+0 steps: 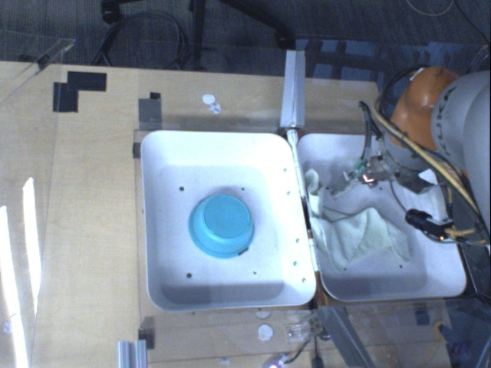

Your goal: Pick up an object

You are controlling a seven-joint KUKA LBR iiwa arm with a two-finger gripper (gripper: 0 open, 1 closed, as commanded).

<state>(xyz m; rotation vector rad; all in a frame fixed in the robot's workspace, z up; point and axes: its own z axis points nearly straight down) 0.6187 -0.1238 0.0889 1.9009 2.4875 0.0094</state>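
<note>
A blue bowl [222, 225] sits upside down in the middle of the left bin [165, 282]. A crumpled white cloth [357, 235] lies in the right bin [383, 286], bunched toward its left wall. My gripper [360, 176] hangs over the right bin's far part, just above the cloth's upper edge. The grey arm with its orange band [418, 113] comes in from the right and covers the bin's far right corner.
A metal post [293, 90] stands at the far end of the seam between the bins. Cables [433, 225] loop from the wrist over the right bin's right side. The wooden bench [77, 221] surrounds the bins.
</note>
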